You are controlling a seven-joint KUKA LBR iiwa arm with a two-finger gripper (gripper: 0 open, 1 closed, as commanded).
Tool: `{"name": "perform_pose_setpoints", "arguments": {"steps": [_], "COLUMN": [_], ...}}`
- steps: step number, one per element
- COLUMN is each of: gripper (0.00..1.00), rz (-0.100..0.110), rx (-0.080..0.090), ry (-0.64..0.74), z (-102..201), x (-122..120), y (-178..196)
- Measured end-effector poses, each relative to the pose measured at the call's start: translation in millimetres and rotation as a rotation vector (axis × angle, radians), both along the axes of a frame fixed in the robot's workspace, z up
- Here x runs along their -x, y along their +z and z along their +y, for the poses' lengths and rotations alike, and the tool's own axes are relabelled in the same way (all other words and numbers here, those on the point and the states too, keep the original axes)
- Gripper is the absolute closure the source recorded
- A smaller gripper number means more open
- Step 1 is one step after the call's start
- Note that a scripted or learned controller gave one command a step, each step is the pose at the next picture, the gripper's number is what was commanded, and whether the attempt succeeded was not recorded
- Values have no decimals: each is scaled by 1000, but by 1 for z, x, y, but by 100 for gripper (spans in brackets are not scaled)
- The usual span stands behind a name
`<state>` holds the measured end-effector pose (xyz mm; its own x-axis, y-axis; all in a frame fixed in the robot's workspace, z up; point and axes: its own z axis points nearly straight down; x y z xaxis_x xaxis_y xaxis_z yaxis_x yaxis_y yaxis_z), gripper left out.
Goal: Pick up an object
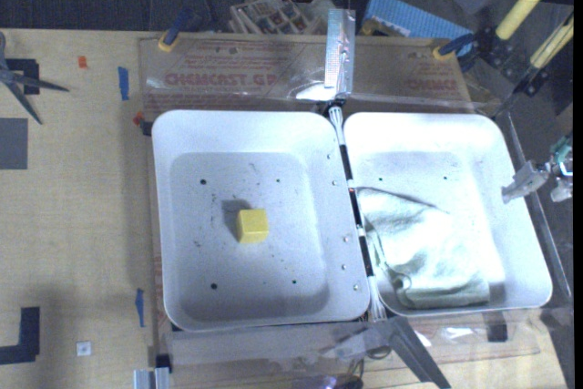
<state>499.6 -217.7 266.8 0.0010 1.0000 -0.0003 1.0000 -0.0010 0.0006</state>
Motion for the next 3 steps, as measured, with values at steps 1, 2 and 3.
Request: {"name": "perform_pose_setpoints", "arguments": {"steps": [1, 2, 3], "gripper": [0, 0, 100], "rz": [1, -8, -16], "rx": [-1, 5, 9], "ry": [373, 840, 836], "z": [76, 84, 83], "x": [20, 17, 15], "y": [2, -177, -166]}}
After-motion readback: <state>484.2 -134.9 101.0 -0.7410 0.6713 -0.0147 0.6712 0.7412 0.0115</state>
